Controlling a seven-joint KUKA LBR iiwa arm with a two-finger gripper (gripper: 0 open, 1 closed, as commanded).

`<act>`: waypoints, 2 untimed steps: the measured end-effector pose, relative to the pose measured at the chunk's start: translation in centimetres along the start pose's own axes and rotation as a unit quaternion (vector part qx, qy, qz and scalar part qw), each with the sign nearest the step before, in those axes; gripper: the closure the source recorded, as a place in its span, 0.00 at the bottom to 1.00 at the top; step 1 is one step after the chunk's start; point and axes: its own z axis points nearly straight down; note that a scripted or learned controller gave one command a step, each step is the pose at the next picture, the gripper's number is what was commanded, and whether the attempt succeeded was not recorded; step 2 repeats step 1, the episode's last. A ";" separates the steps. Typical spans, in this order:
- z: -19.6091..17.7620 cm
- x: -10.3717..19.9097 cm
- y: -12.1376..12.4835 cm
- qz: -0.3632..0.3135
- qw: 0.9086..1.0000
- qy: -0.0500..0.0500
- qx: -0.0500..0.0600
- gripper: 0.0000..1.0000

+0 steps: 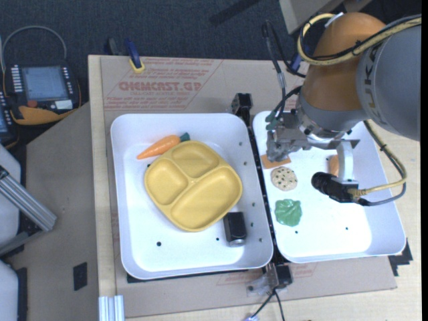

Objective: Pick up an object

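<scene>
Brown cardboard covers the bench [167, 79], printed with red lettering along its far side, and two shallow white bins sit on it side by side with dark floor beyond.

Nearest the camera, in the left bin [127, 246], a small black block [235, 227] lies just beside the near edge of a yellow divided plate [192, 185], which takes up the bin's middle. In the right bin [374, 243], a green leafy piece [288, 212] lies closest to the viewer. Just behind it is a round cookie [283, 178] with dark chips. To their right a black fitting with a cable [334, 186] hangs from the arm's wrist over the bin floor.

Farther back, an orange flat piece [276, 159] lies against the right bin's left wall, right under the gripper [281, 142]. The gripper points down at that spot, low over the bin, most likely lined up to take this piece or the cookie beside it. The orange piece is partly covered by the gripper's body, so whether anything sits between the fingers is hidden, and it cannot be told whether they are apart or together. A small orange bit [332, 162] shows near the white bracket on the wrist.

In the left bin's far part, a toy carrot [159, 146] rests touching the plate's far rim. Beyond everything looms the arm [348, 65], its orange band above the wrist. Off the bench at the left, a handheld control pendant [41, 89] lies with its cable looped.
</scene>
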 end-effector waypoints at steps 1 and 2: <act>0.1 4.3 0.5 -0.001 1.000 0.000 -0.001 1.00; 0.1 4.3 0.5 -0.001 1.000 0.000 -0.001 1.00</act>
